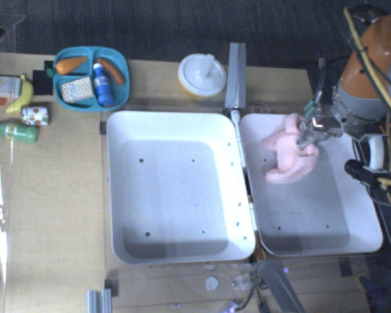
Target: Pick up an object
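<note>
- A grey arm (368, 77) with an orange band reaches in over the right-hand bin (326, 230), its gripper (308, 134) down at the upper right edge of a pink soft toy (288, 156).
- The jaws sit against the toy's top corner; whether they are spread or pinching the plush cannot be told, since metal and fabric blur together there.
- The toy lies in the upper half of that bin, most of its body below and to the left of the jaws, a lobe reaching away toward the divider (244, 175) between the bins.
- Risk one: the contact looks off-centre. With the bulk hanging to one side of the jaws, a lift would likely let the toy swing, sag and slip free.
- Risk two: plush gives under pressure. A bite that takes only a loose fold could pull out as the weight comes on.
- Risk three: jaws driven too deep through soft stuffing could strike the bin floor beneath them.
- The left bin (173, 188) lies well beyond the jaws, and the blue plate (120, 60) of play food, white lid (202, 75) and toys farther off play no part.
</note>
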`<state>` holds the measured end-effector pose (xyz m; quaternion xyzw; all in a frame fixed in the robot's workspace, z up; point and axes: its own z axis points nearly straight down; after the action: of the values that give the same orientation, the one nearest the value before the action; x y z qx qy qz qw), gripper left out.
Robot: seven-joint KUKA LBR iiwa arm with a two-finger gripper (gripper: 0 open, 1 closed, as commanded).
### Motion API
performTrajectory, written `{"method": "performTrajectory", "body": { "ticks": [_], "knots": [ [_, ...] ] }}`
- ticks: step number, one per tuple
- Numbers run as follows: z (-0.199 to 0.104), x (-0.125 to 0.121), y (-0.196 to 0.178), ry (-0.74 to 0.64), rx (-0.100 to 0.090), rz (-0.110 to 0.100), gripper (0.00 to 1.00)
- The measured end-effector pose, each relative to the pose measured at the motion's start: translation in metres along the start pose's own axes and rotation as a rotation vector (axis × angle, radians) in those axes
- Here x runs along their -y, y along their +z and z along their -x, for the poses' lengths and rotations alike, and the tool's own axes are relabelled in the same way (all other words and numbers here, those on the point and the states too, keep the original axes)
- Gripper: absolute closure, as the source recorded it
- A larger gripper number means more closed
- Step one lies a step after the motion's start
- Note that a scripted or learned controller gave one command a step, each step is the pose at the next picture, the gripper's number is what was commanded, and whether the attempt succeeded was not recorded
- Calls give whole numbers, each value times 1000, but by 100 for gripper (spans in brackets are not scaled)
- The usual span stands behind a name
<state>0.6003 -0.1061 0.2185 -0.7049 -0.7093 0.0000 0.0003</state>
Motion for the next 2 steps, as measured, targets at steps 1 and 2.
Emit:
{"method": "performTrajectory", "body": {
  "ticks": [1,2],
  "knots": [
    [39,-31,119,-72,4,15,0],
    [28,-37,122,-231,10,21,0]
  ]
}}
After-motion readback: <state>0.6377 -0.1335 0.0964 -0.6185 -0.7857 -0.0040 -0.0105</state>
